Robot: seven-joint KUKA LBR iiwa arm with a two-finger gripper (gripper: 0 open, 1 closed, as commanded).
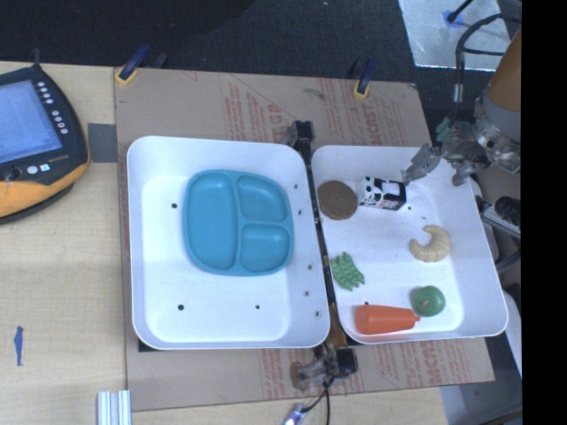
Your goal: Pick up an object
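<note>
Nearest my camera, at the front of the right bin (483,237), lies one orange carrot (386,319), with one green apple-like ball (430,300) just beside its right end. I count six things in that bin: the carrot, the green ball, one leafy green piece (347,272) against the left wall, one pale croissant (431,243) toward the right, one brown round disc (337,199) at the back left, and one small black-and-white object (382,193) just beside the disc. One blue divided plate (237,220), with three compartments, lies alone in the left bin (146,264). Both white bins sit side by side on brown cardboard on my desk (62,282). One grey arm comes in from the right, and its jaws (436,161) hover over the back right part of the right bin, spread apart with nothing between them. One finger (416,168) slants down toward the black-and-white object, near it; I cannot tell whether it touches. One orange-cased tablet controller (35,144) rests at the desk's left edge.
</note>
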